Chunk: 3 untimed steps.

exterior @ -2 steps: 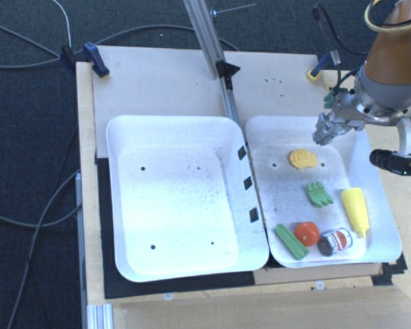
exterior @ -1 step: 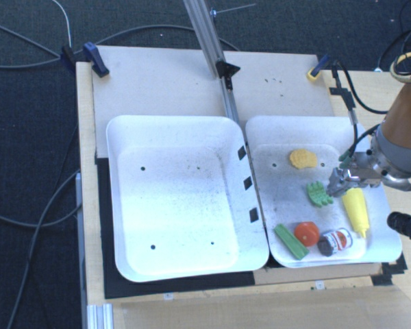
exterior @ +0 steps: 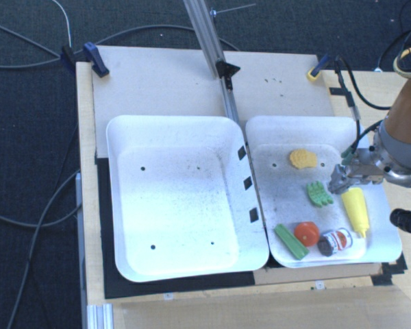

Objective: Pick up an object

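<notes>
The arm enters from the right, cut off by the frame edge, so its grey body and part of an orange-brown section are all that can be seen. Its jaws sit low over the right bin, at the top end of the yellow bottle-shaped toy and just right of the green ridged toy. The metal parts there blur into one grey mass, so I cannot tell whether the jaws are apart or together, and nothing can be made out between them.

The right bin is shallow white plastic with rounded corners, its floor lightly speckled with grey scuffs. In it lie a yellow-orange lumpy piece near the back, the green ridged toy in the middle, and the smooth yellow bottle shape along the right side, partly overlapped by the arm's end. Along the front edge lie a flat green stick, a round red toy touching it, and a small red, white and dark object, possibly a can on its side, too small to read.

The left bin is the same white plastic, dusted with dark specks. Both rest on a pale wooden worktop; a slanted metal pole crosses behind them.
</notes>
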Tool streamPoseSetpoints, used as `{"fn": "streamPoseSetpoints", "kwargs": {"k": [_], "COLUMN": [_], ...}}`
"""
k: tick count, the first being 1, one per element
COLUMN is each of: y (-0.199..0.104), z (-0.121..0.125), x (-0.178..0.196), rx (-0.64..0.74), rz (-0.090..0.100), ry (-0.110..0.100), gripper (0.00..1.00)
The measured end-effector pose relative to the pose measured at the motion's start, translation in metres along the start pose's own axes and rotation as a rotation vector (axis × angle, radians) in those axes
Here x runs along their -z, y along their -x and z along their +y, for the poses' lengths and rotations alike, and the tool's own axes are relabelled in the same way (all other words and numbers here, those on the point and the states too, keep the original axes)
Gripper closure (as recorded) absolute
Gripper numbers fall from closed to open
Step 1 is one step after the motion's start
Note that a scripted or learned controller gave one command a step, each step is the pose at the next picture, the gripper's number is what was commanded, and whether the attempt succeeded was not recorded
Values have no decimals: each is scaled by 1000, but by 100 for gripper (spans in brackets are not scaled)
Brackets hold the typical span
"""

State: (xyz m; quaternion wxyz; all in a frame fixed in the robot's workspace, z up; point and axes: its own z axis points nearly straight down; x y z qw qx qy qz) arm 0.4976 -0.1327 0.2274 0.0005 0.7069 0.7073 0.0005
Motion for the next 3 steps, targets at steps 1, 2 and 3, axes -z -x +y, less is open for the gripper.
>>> {"fn": "streamPoseSetpoints", "kwargs": {"k": [1, 2, 3], "y": [0, 0, 0], "z": [0, 1, 1], "x": [10, 20, 30], "rx": [0, 1, 1], "rz": [0, 0, 0], "ry": [1, 2, 2], "gripper": [100, 100, 100]}}
